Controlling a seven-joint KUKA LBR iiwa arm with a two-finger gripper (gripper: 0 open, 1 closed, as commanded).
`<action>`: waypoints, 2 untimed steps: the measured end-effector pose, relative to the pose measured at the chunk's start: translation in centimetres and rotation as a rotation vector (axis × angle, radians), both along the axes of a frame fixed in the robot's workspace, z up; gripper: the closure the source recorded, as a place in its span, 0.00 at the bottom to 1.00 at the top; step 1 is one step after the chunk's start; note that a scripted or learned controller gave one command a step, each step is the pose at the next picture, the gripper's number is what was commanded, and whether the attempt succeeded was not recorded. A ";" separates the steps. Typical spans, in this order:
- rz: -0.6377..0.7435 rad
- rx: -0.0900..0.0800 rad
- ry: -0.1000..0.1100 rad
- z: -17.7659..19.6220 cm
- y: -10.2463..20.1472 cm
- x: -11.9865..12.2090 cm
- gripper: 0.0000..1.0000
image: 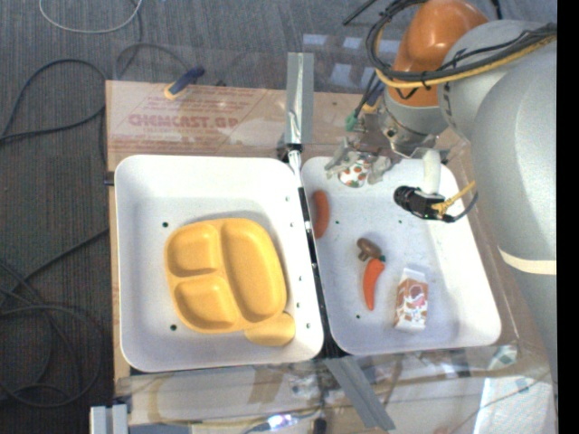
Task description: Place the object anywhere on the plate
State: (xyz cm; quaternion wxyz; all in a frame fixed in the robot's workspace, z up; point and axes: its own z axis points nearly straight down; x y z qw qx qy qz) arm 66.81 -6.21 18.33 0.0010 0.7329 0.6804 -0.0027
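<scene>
The yellow divided plate [226,274] lies in the left bin [145,188], its three compartments bare. My gripper [358,163] is at the far left corner of the right bin [452,269]. Between its fingers sits a small white object with red and green spots [355,174], one finger on each side, so the gripper is shut on it. Gripper and object are to the right of the plate and farther back, beyond the bins' shared wall.
On the right bin's floor lie a red sausage [318,213], a small brown piece [366,247], an orange carrot [372,285] and a red-and-white packet [412,301]. A yellow lump [271,331] touches the plate's near right corner. The arm's wrist and cables [425,52] hang over the bin's far side.
</scene>
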 end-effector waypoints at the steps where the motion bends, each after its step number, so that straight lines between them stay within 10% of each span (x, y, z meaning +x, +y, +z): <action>1: -0.013 0.003 0.001 -0.1 5.1 -3.5 1.00; 2: 0.256 0.006 0.002 -0.1 11.5 -8.2 1.00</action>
